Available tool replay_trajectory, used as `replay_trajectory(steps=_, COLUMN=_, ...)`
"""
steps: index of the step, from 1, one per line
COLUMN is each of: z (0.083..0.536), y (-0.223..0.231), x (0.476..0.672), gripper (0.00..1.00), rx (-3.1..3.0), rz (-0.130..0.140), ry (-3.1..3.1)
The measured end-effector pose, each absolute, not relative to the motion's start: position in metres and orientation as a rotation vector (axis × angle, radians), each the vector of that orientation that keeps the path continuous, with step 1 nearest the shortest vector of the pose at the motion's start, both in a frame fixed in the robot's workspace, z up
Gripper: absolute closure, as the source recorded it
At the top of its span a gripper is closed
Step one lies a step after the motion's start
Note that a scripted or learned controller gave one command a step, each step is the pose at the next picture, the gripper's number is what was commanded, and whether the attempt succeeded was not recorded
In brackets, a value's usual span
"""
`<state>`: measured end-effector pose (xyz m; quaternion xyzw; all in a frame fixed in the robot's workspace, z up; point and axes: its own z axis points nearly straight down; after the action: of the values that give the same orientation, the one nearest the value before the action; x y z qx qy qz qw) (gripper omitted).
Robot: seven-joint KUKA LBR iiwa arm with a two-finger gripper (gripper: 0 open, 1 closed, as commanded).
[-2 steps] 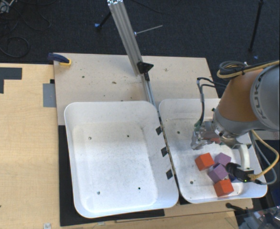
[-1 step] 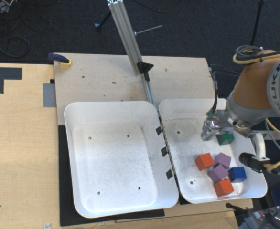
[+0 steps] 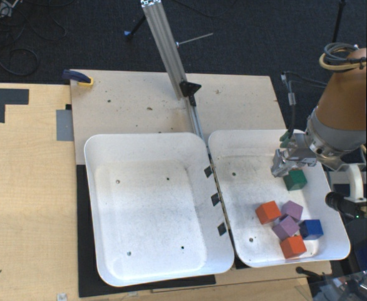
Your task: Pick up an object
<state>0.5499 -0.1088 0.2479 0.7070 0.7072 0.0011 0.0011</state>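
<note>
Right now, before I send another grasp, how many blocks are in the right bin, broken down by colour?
Orange cube blocks: 2, one at the left of the cluster, one at the front
Purple cube blocks: 2, touching each other
Blue cube block: 1
Green cube block: 1, right under the gripper
Total: 6, all in the right shallow white bin

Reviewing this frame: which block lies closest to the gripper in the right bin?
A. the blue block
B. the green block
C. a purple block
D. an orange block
B. The green block sits just below the gripper in the right bin, while the orange blocks, purple blocks and blue block cluster farther toward the bin's near corner.
</note>
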Motion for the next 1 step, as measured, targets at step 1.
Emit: replay_trajectory(steps=1, z=0.2578, y=-0.1102, x=0.5499, gripper=1.00, rx=2.223, rz=-0.001, ry=2.222)
